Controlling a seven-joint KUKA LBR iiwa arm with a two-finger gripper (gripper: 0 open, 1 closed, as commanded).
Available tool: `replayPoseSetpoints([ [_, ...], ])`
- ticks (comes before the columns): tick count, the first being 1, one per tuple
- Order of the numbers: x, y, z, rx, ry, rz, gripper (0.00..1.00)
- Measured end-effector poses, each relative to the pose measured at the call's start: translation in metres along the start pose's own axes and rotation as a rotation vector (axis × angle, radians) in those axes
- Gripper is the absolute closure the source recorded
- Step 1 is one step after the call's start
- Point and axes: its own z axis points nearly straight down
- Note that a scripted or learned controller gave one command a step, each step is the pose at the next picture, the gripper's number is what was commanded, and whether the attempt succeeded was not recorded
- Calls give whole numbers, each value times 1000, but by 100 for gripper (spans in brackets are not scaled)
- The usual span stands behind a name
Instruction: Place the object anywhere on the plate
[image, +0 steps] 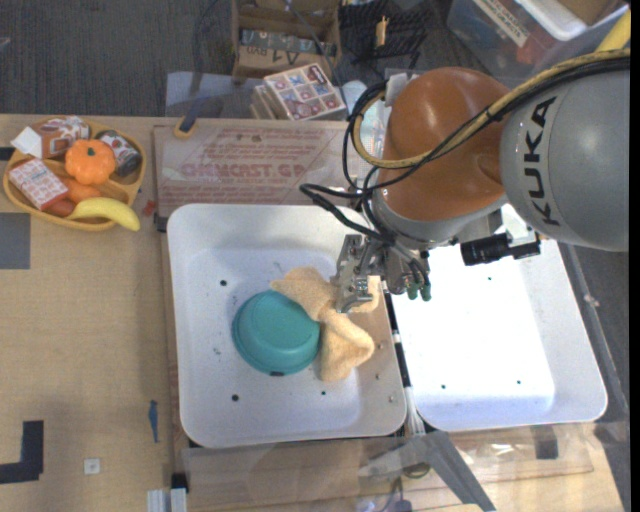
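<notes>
Cloth lay in the left bin, touching the teal plate at its 3 o'clock, not yet on it; gripper above the cloth, grip unreadable.

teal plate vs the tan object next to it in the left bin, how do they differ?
Colour: the teal plate is a solid blue-green, the tan object pale yellow-beige. Shape: the plate is round with a clean rim, the object irregular and lumpy. Position: the plate sits nearer the bin's middle, the object on its right side, under the gripper. Both lie in the left bin, touching.
</notes>
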Motion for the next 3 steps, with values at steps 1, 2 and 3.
replayPoseSetpoints([
  [1, 17, 52, 10, 0, 0, -4, 100],
  [2, 44, 96, 8, 0, 1, -4, 100],
  [3, 43, 96, 8, 0, 0, -4, 0],
])
